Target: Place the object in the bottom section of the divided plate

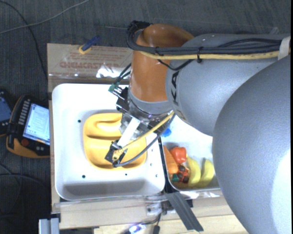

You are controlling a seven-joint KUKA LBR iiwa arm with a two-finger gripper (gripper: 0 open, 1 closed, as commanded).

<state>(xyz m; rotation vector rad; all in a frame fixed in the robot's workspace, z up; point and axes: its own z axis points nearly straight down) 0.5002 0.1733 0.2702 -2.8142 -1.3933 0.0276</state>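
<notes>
Object for this task cannot be picked out with certainty. The likely candidates are the toy food pieces in the right bin (pixel 198 136), near the table's front edge: a yellow banana (pixel 203 172) lies beside an orange piece (pixel 178 156), the two touching or nearly so. Such pieces look like hollow moulded plastic, so probably light, stiff and rather slick. A grasp across the banana's narrow middle would likely hold better than one at its tapered ends.

Just left, in the left bin (pixel 68 179), lies the yellow divided plate (pixel 95 130). Its near section is the target, and nothing can be seen resting in the uncovered part of it.

The end effector (pixel 114 156) hangs low over the near right part of the plate, tilted down and to the left. I cannot tell whether it is apart, together or clamped on anything, as its tip is dark against the yellow.

Farther back, the arm (pixel 244 111) comes in from the right and bends downward at the orange band (pixel 158 57), cables looped around the wrist. Beyond the bins lies a plastic bag (pixel 83 62).
</notes>
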